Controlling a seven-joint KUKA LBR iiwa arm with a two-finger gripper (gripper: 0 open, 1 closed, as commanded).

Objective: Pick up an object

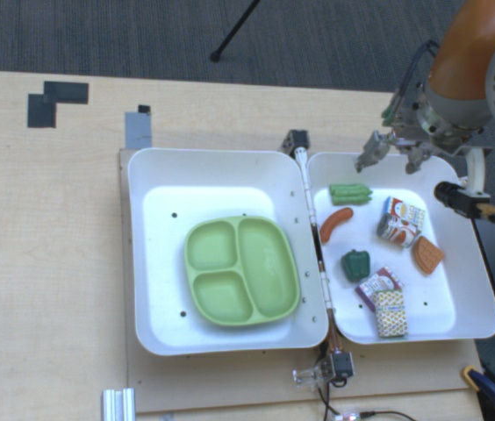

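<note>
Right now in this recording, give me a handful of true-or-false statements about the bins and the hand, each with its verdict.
1. The green three-compartment plate lies in the left white bin. True.
2. The hand holds the orange sausage-shaped toy. False: the toy lies on the floor of the right white bin, apart from the hand.
3. The dark green pepper toy lies in the right white bin. True.
4. The plate's compartments hold toy food. False: they are bare.
5. The hand hangs over the far edge of the right white bin. True.
</note>
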